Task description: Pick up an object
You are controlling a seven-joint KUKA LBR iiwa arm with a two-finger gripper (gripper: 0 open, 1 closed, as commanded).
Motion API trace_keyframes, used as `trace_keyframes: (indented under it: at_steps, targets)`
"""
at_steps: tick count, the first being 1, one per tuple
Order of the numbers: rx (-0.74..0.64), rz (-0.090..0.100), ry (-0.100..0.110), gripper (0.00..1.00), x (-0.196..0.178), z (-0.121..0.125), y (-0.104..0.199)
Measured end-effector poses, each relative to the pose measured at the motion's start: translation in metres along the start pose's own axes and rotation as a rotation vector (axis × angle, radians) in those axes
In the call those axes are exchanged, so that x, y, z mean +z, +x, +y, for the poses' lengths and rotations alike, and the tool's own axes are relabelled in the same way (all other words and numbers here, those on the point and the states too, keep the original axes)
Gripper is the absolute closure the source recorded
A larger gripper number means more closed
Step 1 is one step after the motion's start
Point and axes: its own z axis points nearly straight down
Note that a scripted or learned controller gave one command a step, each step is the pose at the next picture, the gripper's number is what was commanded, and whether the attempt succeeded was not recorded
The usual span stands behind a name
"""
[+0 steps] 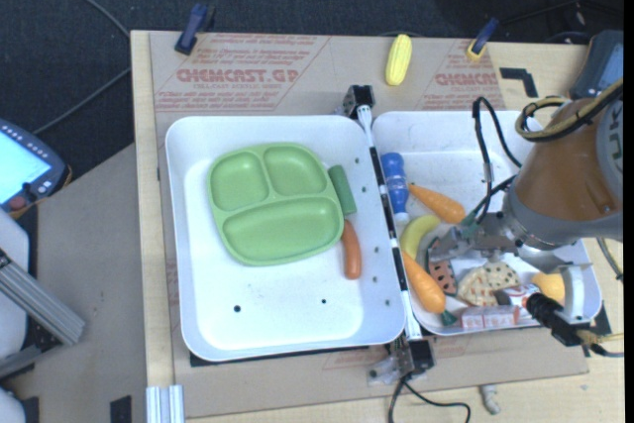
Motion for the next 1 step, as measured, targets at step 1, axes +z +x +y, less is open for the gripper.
trace_keyframes:
  at_steps: [1]
  targets:
    - [-0.001, 0.0, -0.002, 0.0, 0.0193, 0.0554, 0.0035]
